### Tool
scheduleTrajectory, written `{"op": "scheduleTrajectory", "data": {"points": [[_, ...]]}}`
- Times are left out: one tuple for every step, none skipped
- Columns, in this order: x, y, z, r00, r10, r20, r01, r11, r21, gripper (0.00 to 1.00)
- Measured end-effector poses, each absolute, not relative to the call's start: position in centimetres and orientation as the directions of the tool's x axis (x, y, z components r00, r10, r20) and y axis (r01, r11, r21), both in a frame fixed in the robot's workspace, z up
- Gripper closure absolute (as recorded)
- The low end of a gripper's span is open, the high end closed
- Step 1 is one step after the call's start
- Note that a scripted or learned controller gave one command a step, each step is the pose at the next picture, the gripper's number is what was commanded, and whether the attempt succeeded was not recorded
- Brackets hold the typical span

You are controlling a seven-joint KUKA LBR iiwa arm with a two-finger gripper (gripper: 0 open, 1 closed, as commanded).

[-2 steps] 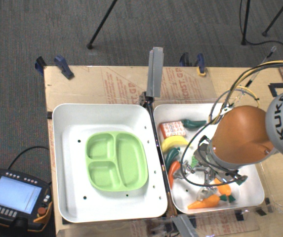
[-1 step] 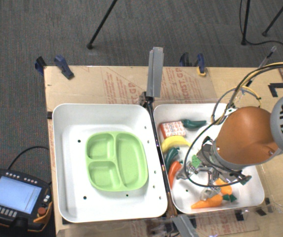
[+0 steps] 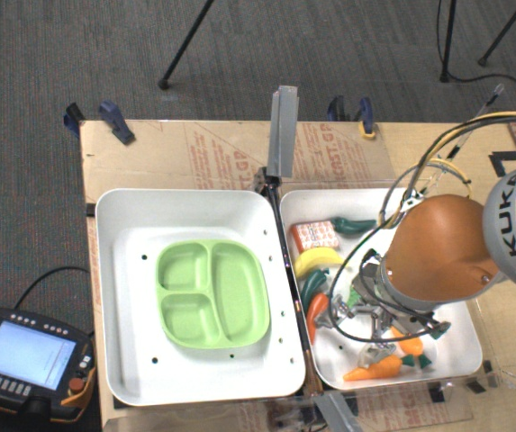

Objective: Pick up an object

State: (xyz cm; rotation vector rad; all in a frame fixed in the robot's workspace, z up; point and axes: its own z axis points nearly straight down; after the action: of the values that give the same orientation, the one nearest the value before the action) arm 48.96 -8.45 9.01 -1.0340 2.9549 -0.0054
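**Hovering low over the toy-food bin**

Reaching in, the two-finger gripper (image 3: 385,324) hangs over the right white bin (image 3: 467,356), just above an orange plastic carrot (image 3: 375,370). A yellow plastic banana (image 3: 316,261) lies nearby. The left white bin (image 3: 122,241) holds a green sectioned plate (image 3: 212,293).

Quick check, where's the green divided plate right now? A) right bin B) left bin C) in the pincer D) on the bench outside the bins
B: the green divided plate lies flat in the left bin, while the arm and its pincer hang over the right bin among the toy food.
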Motion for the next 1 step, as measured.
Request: {"op": "scheduleTrajectory", "data": {"points": [[61.83, -9.38, 8.85, -0.82, -0.572, -0.004, -0.572, 0.82, 0.0, 0.0]]}}
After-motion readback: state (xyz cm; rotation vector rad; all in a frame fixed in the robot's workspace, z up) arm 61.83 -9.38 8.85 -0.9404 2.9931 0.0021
